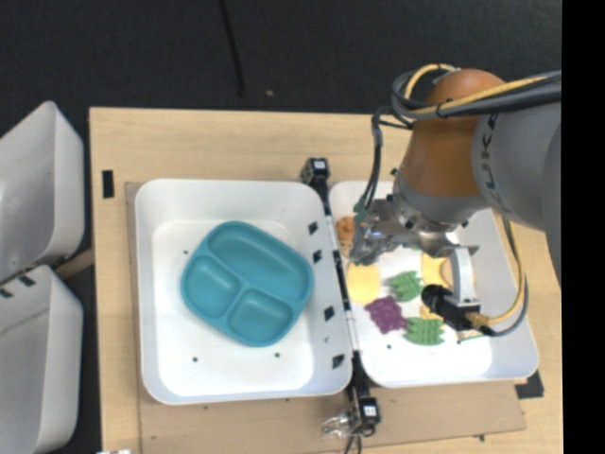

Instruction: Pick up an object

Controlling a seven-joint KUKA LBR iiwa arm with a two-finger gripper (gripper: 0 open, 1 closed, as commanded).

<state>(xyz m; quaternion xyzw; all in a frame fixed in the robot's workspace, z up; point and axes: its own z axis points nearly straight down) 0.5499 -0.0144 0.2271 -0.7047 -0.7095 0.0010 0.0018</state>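
I see the gripper (pixel 371 237) low over the right bin (pixel 506 353), near that bin's ten o'clock corner. Its fingers are hidden in the dark cluster under the wrist, so I cannot tell how the jaws stand.

From the gripper, a yellow piece (pixel 363 281) lies just beside it at six o'clock, and a small orange-brown piece (pixel 346 226) sits at about nine o'clock, close to the divider. Farther off toward five o'clock I count a purple piece (pixel 386 313) and two green leafy pieces (pixel 406 285) (pixel 424 331), with another yellow bit (pixel 434 270) at four o'clock. They look small, flat and toy-like.

The left bin (pixel 156 253) holds one blue divided plate (pixel 247 282) with three compartments.
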